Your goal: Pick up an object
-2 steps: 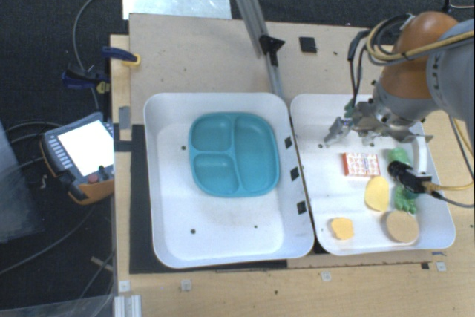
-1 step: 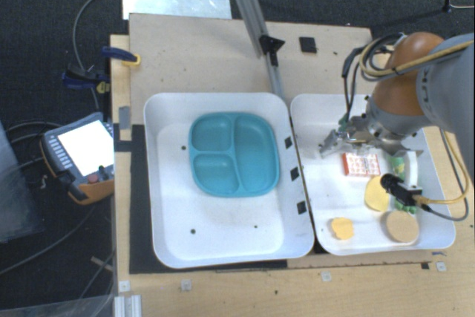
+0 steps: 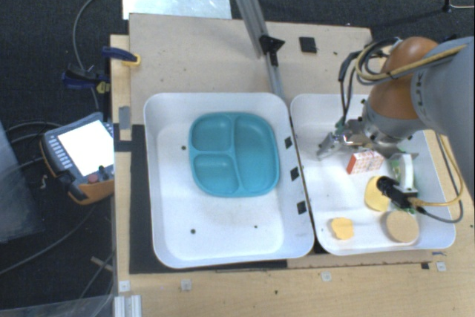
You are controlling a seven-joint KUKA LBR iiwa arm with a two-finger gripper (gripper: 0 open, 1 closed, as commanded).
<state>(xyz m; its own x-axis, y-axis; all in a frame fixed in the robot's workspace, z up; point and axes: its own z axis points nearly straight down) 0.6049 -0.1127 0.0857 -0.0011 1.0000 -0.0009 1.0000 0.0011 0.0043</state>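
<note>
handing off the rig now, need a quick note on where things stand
Hand: low in the right bin, near its upper left part; nothing seen between its fingers, and whether they are open or shut cannot be told.
Things: red and white box, yellow piece, small yellow piece, tan round piece and green and white item, all in the right bin. Teal divided plate lies in the left bin.
Done: no pick visible.
Left: grasp one object and lift it; the box lies closest to the hand.
</note>
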